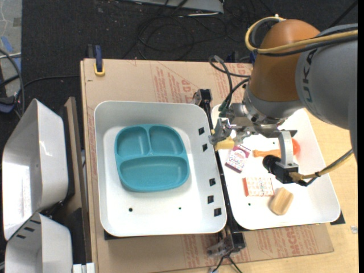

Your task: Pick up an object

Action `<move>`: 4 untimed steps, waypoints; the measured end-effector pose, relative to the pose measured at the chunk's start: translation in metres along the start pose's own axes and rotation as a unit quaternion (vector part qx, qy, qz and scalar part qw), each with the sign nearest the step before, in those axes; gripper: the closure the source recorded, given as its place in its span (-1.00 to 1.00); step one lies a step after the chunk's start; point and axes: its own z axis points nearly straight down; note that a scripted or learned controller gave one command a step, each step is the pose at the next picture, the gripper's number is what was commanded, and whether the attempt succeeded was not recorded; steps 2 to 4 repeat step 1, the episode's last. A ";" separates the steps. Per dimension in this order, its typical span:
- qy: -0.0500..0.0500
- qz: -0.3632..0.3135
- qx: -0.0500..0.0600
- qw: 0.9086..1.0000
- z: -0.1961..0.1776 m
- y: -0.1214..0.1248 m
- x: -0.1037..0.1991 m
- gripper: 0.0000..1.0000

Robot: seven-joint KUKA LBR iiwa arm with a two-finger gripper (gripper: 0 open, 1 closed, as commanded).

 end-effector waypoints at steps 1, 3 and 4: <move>0.000 0.000 0.001 1.000 0.006 -0.007 0.045 1.00; 0.000 0.000 0.001 1.000 0.006 -0.007 0.045 1.00; 0.000 0.000 0.001 1.000 0.006 -0.007 0.045 1.00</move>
